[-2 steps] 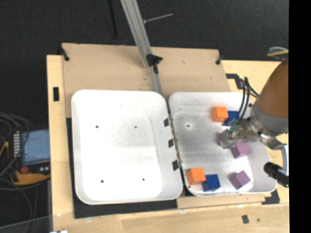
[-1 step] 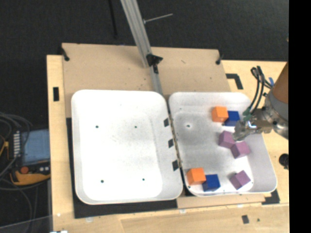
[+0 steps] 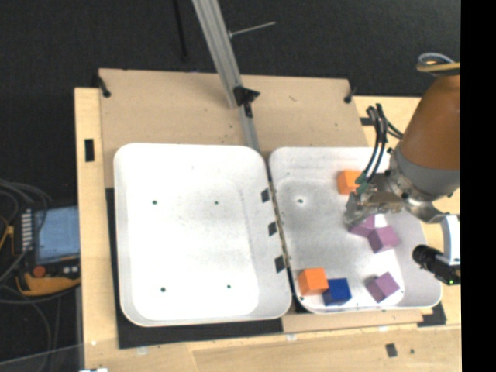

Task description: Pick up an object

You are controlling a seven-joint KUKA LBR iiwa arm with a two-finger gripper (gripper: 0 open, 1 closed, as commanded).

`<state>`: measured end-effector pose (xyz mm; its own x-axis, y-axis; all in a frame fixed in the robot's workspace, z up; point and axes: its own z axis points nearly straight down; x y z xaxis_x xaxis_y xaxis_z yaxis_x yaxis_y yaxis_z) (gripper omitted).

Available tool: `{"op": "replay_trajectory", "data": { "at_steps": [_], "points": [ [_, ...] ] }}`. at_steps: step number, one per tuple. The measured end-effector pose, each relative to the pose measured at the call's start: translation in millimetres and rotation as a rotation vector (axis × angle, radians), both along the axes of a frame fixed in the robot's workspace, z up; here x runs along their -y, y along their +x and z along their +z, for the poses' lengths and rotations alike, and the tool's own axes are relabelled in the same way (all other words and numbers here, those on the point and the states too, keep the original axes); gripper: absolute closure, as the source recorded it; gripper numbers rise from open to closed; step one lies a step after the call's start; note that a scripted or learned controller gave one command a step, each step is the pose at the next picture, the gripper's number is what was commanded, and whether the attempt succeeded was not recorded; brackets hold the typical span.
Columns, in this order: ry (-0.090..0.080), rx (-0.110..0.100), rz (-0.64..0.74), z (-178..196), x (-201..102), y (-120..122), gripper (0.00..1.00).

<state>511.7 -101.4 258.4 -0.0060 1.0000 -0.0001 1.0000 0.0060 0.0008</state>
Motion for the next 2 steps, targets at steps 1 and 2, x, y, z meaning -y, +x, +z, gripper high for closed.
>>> {"op": "replay_trajectory", "data": {
  "at_steps": [1, 2],
  "points": [
    [0.001, 0.000, 0.001, -4.7, -58.3, 15.7, 1.00],
    [0.002, 0.001, 0.003, 0.0, -116.3, 22.9, 1.00]
  ]
}}
